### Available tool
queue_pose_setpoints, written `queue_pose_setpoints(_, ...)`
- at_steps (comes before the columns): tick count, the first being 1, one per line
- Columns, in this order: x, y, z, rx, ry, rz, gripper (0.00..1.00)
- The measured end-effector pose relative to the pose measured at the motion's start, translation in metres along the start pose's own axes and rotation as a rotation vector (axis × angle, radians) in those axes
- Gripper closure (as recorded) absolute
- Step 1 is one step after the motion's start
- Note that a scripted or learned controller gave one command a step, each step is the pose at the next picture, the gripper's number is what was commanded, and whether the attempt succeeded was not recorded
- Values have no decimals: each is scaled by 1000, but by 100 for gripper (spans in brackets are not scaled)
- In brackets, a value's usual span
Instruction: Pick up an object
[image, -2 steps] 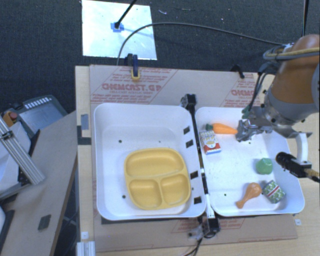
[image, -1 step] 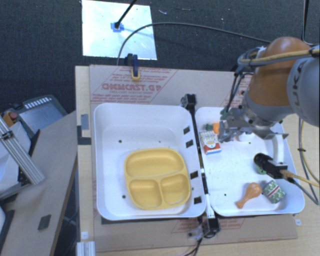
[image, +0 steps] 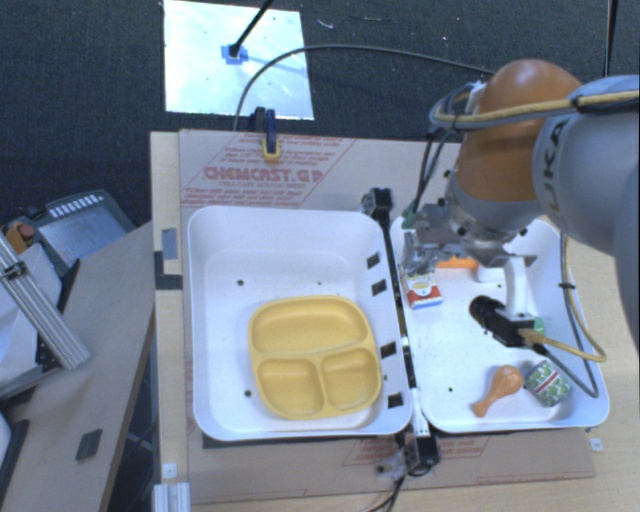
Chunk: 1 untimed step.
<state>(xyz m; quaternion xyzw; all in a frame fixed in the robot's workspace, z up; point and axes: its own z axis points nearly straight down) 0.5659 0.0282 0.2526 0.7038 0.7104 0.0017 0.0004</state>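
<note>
While the grey arm's metal gripper (image: 420, 262) hangs over the left side of the right shallow white plastic bin (image: 450, 350), a small boxy red-and-white carton (image: 425, 294) lies just beside its tip. Whether the gripper is apart or together cannot be told. A smooth tan drumstick-shaped toy (image: 497, 388) lies toward the front right, and the left bin (image: 230, 260) holds a glossy yellow three-compartment tray (image: 314, 355).
</note>
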Motion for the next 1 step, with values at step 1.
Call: queue_pose_setpoints(1,60,11,13,2,0,-1,100)
